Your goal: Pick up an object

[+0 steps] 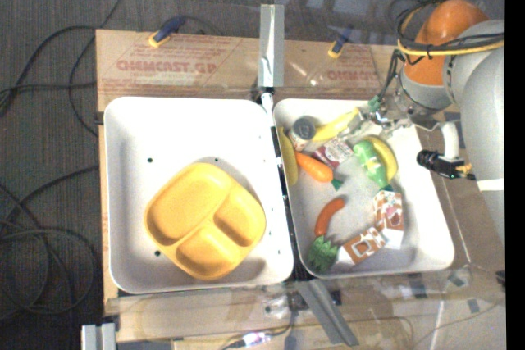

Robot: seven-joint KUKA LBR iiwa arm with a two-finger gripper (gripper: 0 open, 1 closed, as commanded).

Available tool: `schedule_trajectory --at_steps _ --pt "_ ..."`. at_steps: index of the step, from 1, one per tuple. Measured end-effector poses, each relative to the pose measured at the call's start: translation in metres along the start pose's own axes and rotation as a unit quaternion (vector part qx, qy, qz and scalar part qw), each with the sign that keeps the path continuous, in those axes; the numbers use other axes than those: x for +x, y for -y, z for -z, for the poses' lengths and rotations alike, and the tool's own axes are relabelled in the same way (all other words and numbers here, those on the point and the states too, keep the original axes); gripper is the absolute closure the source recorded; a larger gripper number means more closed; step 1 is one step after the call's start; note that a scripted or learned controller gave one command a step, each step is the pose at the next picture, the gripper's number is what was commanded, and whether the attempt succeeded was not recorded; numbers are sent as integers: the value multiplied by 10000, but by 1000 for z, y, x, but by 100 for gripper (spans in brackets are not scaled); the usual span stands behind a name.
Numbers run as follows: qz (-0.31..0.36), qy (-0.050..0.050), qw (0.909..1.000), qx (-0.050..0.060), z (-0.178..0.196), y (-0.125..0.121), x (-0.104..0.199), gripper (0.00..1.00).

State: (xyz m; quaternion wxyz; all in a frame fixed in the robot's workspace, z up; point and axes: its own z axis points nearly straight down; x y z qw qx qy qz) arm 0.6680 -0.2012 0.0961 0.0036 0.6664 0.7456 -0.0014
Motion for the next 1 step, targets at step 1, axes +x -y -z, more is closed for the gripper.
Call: schedule_trajectory --at_steps 1 --pt "-323 -28 9994 -132 3 45 -10 0"
